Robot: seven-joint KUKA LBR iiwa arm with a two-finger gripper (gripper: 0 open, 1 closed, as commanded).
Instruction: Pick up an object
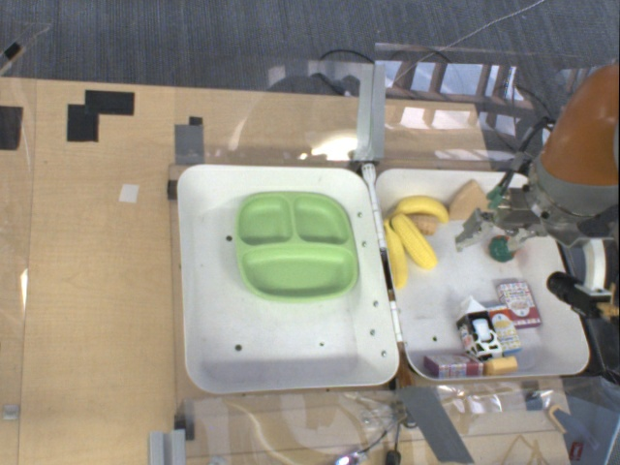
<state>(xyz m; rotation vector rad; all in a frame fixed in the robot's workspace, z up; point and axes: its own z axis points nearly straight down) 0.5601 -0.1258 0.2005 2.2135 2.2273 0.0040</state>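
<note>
The gripper (494, 223) hangs over the upper part of the right bin (572, 361), at the frame's right; whether it grips anything cannot be told. A small green object (501, 250) lies just below it. Bananas (412, 229) lie left. A green tray (295, 245) occupies the left bin (208, 356).

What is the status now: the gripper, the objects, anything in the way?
Gripper over right bin, jaws unreadable, nothing seen held. Bananas by left wall, tan block and green object near gripper. Small boxes toward front. Green divided tray in left bin.
</note>
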